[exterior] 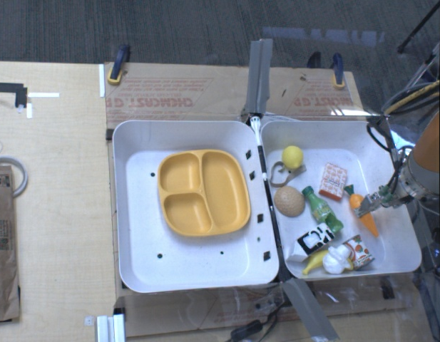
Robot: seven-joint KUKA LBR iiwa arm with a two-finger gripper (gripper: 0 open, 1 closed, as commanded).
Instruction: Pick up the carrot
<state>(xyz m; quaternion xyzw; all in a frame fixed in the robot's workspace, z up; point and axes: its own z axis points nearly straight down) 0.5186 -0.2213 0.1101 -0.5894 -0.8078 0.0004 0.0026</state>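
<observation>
White bins (127, 212) x2; 1 carrot (364, 214); 1 gripper (373, 201)

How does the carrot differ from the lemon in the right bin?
The carrot is orange and tapered; the lemon is yellow and round. The carrot lies by the bin's right side, at the claw; the lemon sits near the far left corner, away from the claw. Both lie in the right bin.

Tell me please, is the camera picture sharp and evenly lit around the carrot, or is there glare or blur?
Camera view: light is soft and even over both bins; the carrot and the tool beside it look slightly soft, so fine detail is lost; bright glare sits on the right bin's far rim; the yellow plate casts hardly any shadow.
</observation>
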